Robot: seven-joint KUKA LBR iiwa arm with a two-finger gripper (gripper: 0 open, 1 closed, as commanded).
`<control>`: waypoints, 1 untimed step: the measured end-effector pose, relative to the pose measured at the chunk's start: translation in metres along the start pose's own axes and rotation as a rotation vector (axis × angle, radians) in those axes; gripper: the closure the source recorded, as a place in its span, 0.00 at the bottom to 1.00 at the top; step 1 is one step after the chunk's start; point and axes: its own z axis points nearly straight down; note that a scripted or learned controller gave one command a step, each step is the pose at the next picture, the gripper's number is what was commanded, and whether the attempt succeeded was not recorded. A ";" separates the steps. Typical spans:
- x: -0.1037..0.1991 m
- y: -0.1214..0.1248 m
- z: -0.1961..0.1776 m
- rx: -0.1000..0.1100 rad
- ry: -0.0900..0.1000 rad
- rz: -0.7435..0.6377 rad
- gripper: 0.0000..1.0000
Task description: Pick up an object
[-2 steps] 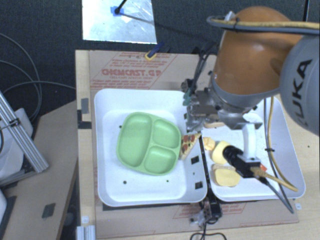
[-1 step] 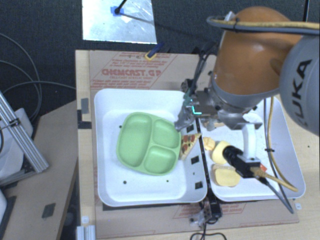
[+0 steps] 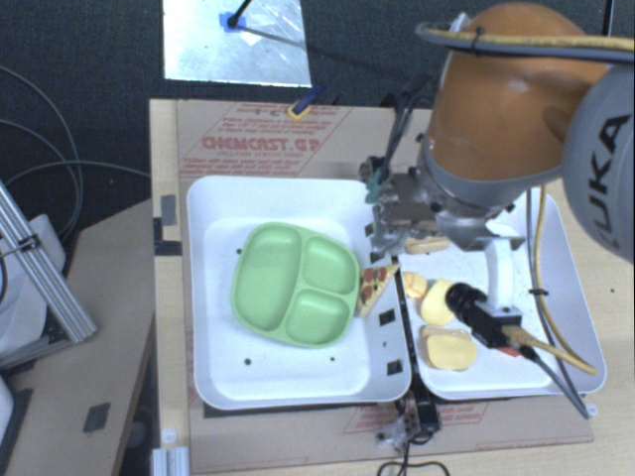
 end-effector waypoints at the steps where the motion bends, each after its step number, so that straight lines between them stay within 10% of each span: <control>1: 0.000 0.000 0.000 0.001 0.000 0.000 0.00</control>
